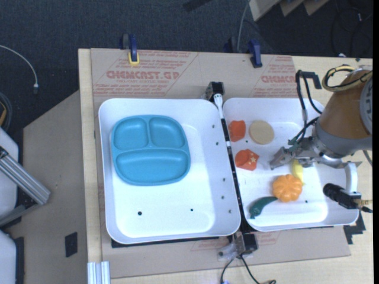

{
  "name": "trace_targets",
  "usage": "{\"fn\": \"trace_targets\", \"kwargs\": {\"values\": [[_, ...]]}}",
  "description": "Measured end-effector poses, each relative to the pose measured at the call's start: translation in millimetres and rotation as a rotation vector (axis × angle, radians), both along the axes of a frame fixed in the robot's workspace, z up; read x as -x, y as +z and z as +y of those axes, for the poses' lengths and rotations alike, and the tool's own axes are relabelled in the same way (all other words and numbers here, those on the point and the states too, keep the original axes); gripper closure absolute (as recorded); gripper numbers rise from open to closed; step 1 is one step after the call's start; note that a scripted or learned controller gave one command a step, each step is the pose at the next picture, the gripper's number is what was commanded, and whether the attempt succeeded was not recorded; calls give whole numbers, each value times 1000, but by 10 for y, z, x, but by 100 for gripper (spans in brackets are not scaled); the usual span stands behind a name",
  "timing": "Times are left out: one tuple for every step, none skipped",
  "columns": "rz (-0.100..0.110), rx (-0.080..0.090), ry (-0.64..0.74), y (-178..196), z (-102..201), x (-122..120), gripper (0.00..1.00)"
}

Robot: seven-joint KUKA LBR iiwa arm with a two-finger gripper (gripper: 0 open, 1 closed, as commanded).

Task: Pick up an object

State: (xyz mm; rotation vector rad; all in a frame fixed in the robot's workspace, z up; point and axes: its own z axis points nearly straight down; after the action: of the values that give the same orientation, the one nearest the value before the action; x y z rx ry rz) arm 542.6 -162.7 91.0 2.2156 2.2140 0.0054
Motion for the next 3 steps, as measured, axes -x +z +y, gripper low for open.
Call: {"fn": "trace_targets", "kwargs": {"values": [[-16,9,-1,135,-24,-35,100],[4,-2,3,603,37,-103,100],[2,-2,3,1216,106,-145,100]]}}
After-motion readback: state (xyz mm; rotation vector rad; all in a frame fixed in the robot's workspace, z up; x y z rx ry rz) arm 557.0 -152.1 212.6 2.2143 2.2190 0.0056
